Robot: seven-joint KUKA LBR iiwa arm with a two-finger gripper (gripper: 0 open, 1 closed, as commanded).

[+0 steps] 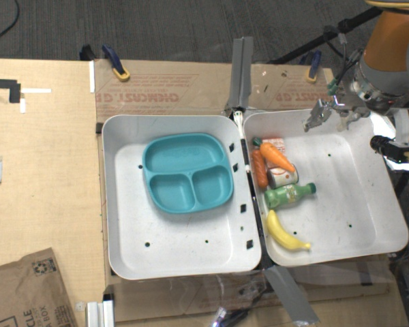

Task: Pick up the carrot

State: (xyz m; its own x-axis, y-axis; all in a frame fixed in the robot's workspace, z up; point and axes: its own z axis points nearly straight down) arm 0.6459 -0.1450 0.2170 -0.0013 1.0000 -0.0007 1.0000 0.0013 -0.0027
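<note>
The orange carrot point(277, 157) lies at the left side of the right bin point(354, 203), its green-stemmed end toward the bin's back wall. It rests against a small can point(282, 176) and a white packet point(274, 144). My gripper point(320, 116) hangs over the back edge of the right bin, to the right of and behind the carrot and well apart from it. Nothing shows in its grasp.
Beside the carrot lie a long reddish-orange piece point(260, 169), a green bottle point(290, 195) and a banana point(285, 232). A teal divided plate point(188, 172) sits in the left bin point(123, 203). A metal divider point(242, 73) stands between the bins at the back.
</note>
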